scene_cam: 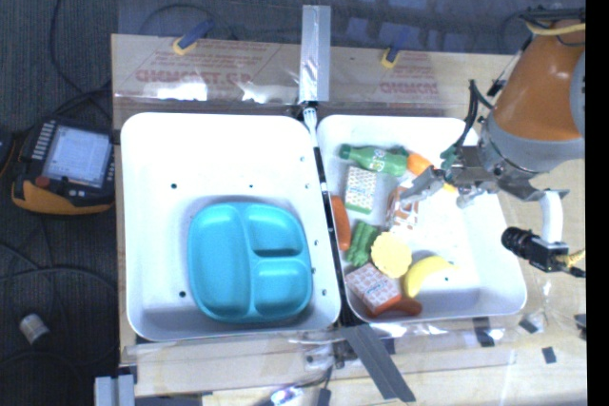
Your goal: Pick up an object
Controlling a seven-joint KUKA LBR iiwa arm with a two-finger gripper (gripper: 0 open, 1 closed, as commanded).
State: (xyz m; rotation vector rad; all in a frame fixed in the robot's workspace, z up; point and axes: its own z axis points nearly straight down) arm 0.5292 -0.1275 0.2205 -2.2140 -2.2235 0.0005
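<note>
A: Where is the gripper (416, 192)?
B: Over the right bin (495, 285), just above the yellow banana (426, 274). I cannot tell how it is set.
A: And the green bottle (374, 159)?
B: Further back from the banana.

The arm (538, 95) was cut off by the right edge, its upper links out of sight. The pincer (455, 176) was too small and blurred, over the right bin's (495, 295) clutter, to tell how its fingers stood. Left of the banana (425, 274), the green things (360, 242) were half hidden under a yellow disc (390, 254). The printing on the packet (360, 188) above that disc was too small to read. The handset's (67, 168) screen, far left of the banana, was a pale blur.
</note>
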